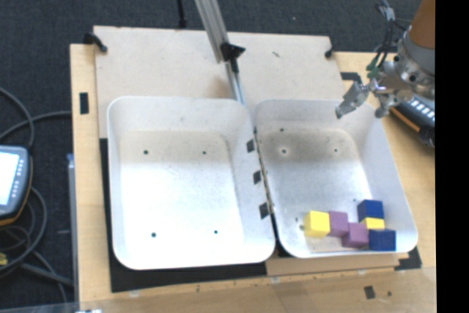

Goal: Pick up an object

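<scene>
While the end effector (364, 100) hangs apart, the right bin (381, 157) holds 2 yellow, 2 purple, 2 blue blocks.

No legible text, labels, brands, numbers or signs. Handheld screen device (10, 183) at left edge shows pale display, content too small to read.

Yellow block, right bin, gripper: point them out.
yellow block (317, 223): camera view, on its top face.
right bin (308, 150): camera view, on bare floor near the far wall.
gripper (360, 100): camera view, midway between its tips, above the bin's far right corner.
</scene>
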`<state>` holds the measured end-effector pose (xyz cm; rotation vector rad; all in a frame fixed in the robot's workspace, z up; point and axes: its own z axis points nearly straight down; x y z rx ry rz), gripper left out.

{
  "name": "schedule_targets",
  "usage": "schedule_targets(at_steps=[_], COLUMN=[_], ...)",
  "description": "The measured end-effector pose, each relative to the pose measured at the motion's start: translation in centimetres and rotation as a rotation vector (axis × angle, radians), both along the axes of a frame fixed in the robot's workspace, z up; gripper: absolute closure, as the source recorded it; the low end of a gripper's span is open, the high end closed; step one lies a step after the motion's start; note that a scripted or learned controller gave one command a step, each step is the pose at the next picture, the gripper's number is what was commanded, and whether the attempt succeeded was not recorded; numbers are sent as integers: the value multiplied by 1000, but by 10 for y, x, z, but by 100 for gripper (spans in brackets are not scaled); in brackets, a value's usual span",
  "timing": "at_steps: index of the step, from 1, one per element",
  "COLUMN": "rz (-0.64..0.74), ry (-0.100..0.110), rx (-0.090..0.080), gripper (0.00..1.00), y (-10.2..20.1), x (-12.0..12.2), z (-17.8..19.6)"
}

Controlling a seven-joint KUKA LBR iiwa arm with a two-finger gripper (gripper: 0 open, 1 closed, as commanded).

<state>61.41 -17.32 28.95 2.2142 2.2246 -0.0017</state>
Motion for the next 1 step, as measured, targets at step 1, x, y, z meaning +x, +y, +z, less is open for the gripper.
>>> schedule_targets(at_steps=[1], rz=[-5], ry=[-1], rx=[1], gripper=[0], y=[-5], x=[-44], z=[10])
